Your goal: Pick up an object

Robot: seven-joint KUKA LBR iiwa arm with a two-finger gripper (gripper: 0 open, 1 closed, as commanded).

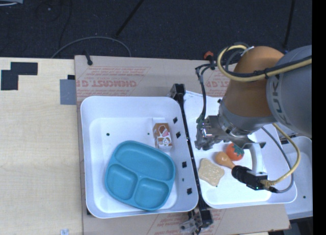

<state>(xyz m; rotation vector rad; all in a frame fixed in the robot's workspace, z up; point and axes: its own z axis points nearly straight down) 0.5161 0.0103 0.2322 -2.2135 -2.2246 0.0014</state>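
Two white bins sit side by side on the bench [41, 142]. Left bin [94, 122] holds a blue sectioned tray [138, 175] and a small printed packet [163, 135]. Right bin [285, 190] holds a tan bread-like piece [210, 172], an orange object [223, 158] and a red-orange object [235, 151]. Tool [206, 136] is over the right bin, near the orange object; tool state cannot be determined.

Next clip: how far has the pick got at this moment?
Reach looks done: the arm hangs over the right bin, its pincer low near the orange toy and tan bread piece. Nothing visibly gripped. Left: grasp and lift. The blue tray and small packet lie in the left bin.
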